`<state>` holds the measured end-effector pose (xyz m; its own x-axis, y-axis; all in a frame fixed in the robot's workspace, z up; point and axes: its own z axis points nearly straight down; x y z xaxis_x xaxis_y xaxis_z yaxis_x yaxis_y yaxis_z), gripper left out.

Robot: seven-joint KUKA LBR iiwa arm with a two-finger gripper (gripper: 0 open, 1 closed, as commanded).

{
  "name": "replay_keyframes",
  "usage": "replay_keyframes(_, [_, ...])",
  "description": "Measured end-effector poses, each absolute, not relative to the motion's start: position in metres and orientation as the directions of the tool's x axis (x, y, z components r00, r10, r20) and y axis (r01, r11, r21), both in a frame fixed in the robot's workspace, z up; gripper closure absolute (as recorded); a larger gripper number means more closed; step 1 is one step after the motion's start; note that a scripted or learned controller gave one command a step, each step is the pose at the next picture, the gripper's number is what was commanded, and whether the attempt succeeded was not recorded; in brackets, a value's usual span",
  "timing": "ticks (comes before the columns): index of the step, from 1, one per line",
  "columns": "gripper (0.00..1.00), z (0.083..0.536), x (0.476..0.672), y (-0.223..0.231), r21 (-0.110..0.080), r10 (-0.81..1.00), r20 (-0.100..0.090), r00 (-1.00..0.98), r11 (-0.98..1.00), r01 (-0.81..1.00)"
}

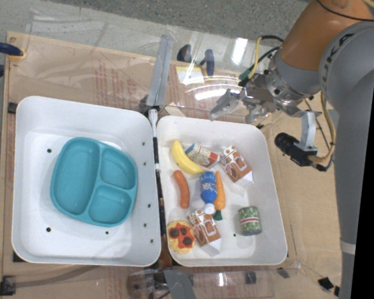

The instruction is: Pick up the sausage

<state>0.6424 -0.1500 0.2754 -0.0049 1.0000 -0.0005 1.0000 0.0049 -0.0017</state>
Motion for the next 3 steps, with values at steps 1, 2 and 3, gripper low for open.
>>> replay_keyframes(1, [0.00,0.131,0.630,-0.128,0.006,0.997,-0.003,-0.080,0.080,0.997])
replay_keyframes(2, [0.00,0.116,0.593,-0.138,0.036,0.951,-0.022,-0.308,0.308,0.951])
replay_keyframes(3, [0.00,0.088,0.547,-0.132,0.001,0.935,-0.002,-0.356,0.356,0.935])
